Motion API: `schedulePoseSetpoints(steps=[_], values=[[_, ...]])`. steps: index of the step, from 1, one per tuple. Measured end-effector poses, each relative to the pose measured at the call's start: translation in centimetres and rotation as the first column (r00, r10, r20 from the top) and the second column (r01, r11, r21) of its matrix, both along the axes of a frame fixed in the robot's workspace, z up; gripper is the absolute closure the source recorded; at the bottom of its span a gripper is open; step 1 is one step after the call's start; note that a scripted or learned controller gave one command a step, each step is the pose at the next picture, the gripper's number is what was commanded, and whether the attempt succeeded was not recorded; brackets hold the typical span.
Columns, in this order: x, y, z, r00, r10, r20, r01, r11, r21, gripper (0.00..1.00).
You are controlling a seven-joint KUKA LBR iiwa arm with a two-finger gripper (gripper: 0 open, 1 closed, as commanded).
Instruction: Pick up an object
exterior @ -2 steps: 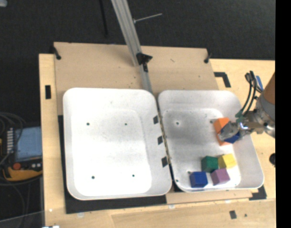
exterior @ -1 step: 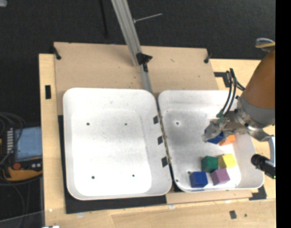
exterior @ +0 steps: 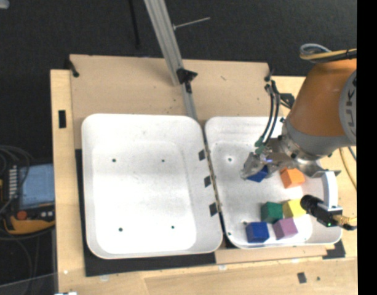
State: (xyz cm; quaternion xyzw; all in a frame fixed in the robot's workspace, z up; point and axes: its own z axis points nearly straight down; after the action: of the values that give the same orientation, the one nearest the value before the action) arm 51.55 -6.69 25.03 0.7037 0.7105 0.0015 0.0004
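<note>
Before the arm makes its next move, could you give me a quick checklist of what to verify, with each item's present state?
1. Gripper is over the right bin: ok.
2. A target sits at the gripper: ok, a blue block lies right at its tip.
3. Blue block is between the fingers: cannot tell, the tip hides the contact.
4. Blue block is lifted off the bin floor: cannot tell from this slanted view.
5. Neighbours stand apart from the target: ok, the orange block and the green block lie apart from it.
</note>
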Motion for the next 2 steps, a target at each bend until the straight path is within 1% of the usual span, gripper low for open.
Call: schedulePoseSetpoints(steps=[2], values=[[-0.1, 10.2, 1.0, 1.000, -0.001, 0.001, 0.001, 1.000, 0.000, 1.00]])
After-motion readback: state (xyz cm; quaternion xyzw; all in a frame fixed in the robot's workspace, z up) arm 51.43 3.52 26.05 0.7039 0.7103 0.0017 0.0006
